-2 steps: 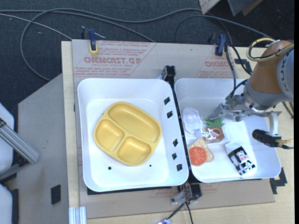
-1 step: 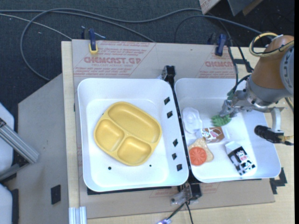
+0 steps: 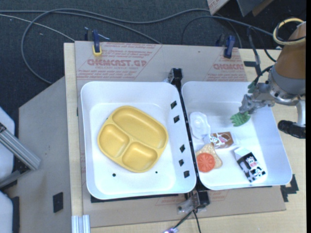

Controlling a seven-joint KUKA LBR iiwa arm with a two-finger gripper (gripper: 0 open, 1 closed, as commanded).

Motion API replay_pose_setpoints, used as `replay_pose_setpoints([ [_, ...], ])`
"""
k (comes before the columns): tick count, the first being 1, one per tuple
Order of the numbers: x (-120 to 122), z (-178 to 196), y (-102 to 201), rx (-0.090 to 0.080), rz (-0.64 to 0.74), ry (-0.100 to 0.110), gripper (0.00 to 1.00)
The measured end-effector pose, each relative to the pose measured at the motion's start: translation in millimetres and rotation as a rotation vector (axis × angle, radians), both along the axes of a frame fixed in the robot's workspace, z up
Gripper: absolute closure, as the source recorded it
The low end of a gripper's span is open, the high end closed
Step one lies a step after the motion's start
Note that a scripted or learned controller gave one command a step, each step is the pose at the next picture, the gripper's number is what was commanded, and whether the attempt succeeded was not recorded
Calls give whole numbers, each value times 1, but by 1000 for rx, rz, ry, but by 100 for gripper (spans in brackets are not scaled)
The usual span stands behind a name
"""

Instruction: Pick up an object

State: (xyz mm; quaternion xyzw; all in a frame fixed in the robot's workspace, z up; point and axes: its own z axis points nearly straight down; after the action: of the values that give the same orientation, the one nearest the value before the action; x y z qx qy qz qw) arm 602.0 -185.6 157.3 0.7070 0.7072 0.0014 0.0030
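The arm [image 3: 290, 64] enters from the right and is cut off by the picture edge. Its gripper [image 3: 249, 105] hangs over the far part of the right bin [image 3: 278, 139], and a small green object [image 3: 239, 118] sits directly at its tip. The object seems to touch the gripper, but whether it is really gripped cannot be told, because the tip is small and blurred. Nearer lie a white plastic item [image 3: 199, 124], a brown packet [image 3: 223, 140], a red round piece [image 3: 206, 162] and a black-and-white box [image 3: 250, 166]. The left bin [image 3: 95, 144] holds a yellow divided tray [image 3: 132, 138].
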Motion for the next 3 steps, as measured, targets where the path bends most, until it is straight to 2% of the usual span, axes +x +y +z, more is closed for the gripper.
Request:
replay_pose_setpoints([
  [1,2,55,0,0,1,-1,100],
  [3,-26,73,95,6,5,8,100],
])
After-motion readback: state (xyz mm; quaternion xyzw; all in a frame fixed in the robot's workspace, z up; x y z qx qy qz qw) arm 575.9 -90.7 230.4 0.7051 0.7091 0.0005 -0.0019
